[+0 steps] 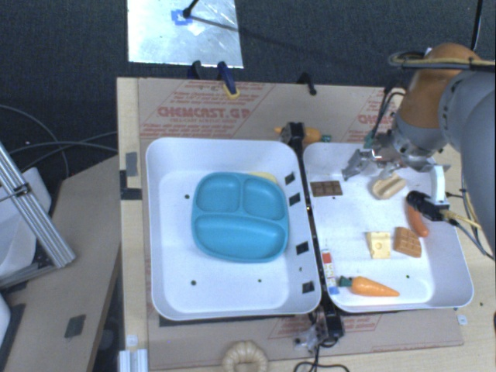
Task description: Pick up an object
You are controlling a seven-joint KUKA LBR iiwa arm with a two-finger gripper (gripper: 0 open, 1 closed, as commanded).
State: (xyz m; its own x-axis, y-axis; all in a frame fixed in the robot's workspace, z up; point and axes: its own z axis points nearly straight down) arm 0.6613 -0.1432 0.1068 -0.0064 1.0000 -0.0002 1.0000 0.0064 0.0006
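Over the right bin [453, 281]: arm poised above toy foods.
Nearest lies a carrot [374, 287], then cheese [379, 244], waffle [407, 242] and sausage [417, 220]; farthest, the bread piece [387, 187] sits just beside the gripper [370, 161], whose spread fingers hold nothing.

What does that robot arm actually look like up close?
The arm is a fat, rounded grey tube with a glossy orange band near its end. Thin dark cables loop around that band. At its tip sits a small gripper of bare silvery metal.
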